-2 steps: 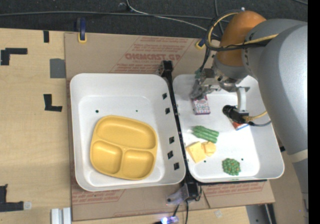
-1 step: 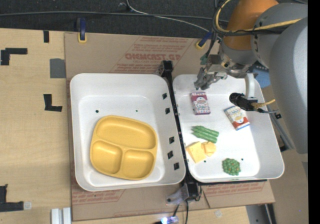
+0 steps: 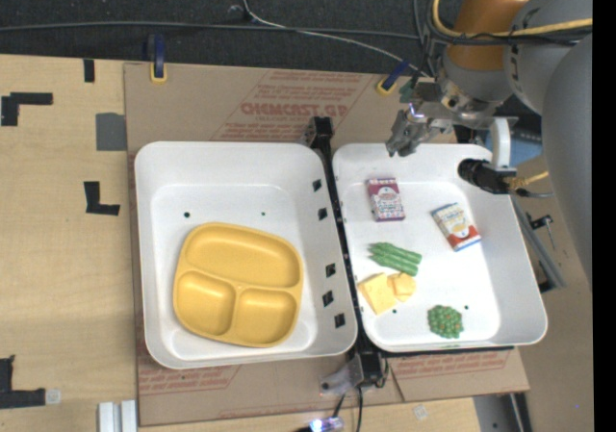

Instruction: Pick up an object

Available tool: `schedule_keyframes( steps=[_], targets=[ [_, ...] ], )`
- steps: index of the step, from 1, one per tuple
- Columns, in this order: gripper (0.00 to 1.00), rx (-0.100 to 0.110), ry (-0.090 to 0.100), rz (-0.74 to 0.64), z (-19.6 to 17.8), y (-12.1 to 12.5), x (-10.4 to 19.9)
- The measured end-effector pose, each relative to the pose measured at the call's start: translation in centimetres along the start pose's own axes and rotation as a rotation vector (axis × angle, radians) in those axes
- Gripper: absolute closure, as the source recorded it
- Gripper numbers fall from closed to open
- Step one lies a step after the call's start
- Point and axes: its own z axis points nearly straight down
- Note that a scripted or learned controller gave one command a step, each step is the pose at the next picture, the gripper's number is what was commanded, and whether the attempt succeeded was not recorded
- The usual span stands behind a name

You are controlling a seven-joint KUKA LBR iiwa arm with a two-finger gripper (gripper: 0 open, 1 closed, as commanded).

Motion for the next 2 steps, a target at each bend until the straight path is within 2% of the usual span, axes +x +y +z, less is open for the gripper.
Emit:
schedule_keyframes(
  steps=[2],
  targets=[
    [1.00,0.008,0.001,-0.004,1.4,-2.9,10.2]
  ],
)
